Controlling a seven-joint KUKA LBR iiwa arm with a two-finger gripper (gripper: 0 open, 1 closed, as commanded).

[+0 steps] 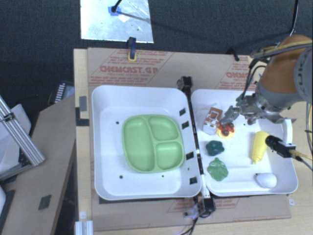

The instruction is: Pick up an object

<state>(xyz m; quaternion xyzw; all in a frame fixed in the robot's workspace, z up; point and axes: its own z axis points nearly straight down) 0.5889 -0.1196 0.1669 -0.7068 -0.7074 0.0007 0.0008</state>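
Brown bench, two white bins; in the right bin point(293, 177) the gripper point(228, 117) hovers just above a small toy point(225, 129) (jaw state cannot be told). Nothing lifted yet.

Glossy white plastic bins point(142, 94); smooth matt pale-green plastic divided tray point(151, 143); printed brown cardboard sheet point(146, 67) underneath; shiny crinkly foil square point(115, 13).

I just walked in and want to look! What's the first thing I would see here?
Probably the big green divided plate, sitting in the middle of the left white bin. Next, the grey and orange arm reaching in from the right, its tool hovering over little toys in the right bin, beside a yellow bottle.
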